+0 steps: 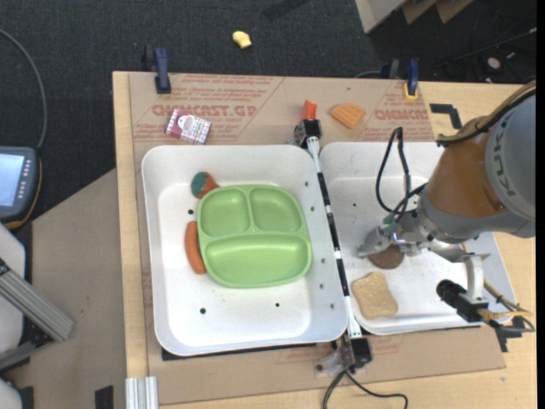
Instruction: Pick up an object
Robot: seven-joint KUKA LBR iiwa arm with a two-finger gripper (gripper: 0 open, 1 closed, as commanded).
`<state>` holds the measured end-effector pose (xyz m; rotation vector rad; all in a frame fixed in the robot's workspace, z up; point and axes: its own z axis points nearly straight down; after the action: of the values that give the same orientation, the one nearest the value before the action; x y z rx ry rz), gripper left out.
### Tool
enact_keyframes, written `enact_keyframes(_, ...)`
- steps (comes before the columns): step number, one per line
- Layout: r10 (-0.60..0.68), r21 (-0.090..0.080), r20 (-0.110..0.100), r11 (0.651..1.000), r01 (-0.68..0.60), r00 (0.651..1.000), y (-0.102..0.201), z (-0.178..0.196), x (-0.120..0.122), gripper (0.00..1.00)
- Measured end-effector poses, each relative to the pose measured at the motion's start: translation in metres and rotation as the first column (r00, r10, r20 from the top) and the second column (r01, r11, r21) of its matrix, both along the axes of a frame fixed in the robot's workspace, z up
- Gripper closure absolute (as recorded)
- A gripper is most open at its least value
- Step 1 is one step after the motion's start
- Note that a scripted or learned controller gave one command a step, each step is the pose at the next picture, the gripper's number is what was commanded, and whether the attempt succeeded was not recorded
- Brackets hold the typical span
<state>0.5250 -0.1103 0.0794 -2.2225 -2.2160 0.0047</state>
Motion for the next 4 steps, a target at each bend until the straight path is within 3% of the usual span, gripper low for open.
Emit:
enact_keyframes(1,0.002,-0.001,0.008,1.0,-0.002,1.0,0.001,0.016,0.003,1.0)
enact_keyframes(2,0.013,0.002,0.018,1.0,-0.013,1.0,0.078,0.111,0.047,1.0)
enact_keyframes(3,0.004,0.0,0.005,1.0,-0.004,1.0,0.072,0.105,0.043,0.0)
enact_keyframes(4,-0.003,-0.001,-0.003,1.0,0.003,1.0,0.011,0.052,0.028,0.0)
